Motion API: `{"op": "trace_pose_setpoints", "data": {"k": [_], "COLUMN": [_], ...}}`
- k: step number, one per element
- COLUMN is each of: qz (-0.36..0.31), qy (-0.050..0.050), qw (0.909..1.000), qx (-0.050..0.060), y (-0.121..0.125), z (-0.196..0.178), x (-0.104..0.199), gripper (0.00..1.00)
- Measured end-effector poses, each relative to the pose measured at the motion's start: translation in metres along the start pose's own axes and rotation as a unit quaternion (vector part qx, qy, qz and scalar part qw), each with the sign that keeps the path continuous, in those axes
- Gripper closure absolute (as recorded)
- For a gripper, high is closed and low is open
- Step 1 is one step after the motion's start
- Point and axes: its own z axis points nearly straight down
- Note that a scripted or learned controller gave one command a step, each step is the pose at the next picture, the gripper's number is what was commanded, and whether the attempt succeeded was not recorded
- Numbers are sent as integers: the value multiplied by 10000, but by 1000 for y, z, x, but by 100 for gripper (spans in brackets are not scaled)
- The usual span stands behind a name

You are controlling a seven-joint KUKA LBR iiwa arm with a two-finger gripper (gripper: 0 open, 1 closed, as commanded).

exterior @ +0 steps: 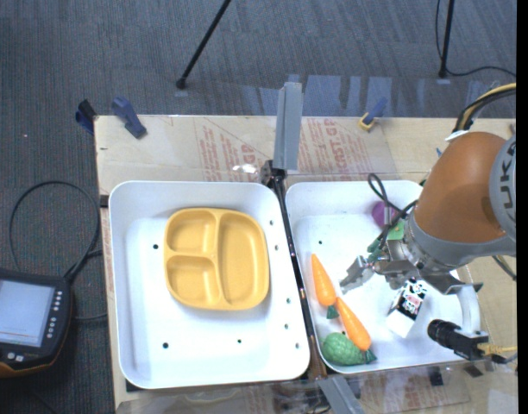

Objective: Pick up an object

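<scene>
Two white bins are seen side by side on the bench; the left bin (pixel 135 352) fills the lower left centre of the frame, the right bin (pixel 333 198) the lower right. A yellow tray (pixel 217 258) with three compartments is seen lying flat in the left bin, toward its upper middle.

The arm (pixel 464 198) is seen reaching in from the right edge of the frame, its orange band lying over the right bin's right side; the gripper (pixel 361 272) is placed over the middle of the right bin, pointing toward the left. Whether the jaws are spread or pressed together cannot be told; nothing is seen between them.

In the right bin, two carrots are laid in a slanting line left of and below the gripper; the upper carrot (pixel 323 280) is set close to the bin's left wall, the lower carrot (pixel 354 324) just beyond it toward the lower right. A green toy (pixel 345 349) is found at the bin's lower edge, touching the lower carrot. A small white carton (pixel 408 306) with a black print is seen just right of the gripper, under the wrist. A purple thing (pixel 383 213) is partly hidden by the arm near the bin's upper part.
</scene>
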Motion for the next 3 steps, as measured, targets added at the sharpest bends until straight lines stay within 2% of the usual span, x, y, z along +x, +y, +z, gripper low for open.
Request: {"op": "trace_pose_setpoints", "data": {"k": [1,2,3], "qz": [-31,1,78], "qy": [9,22,-2], "qw": [10000,10000,10000], "qx": [-4,26,-45], "y": [-21,-22,32], "z": [103,96,0], "x": [-8,-10,55], "gripper": [0,100,100]}}
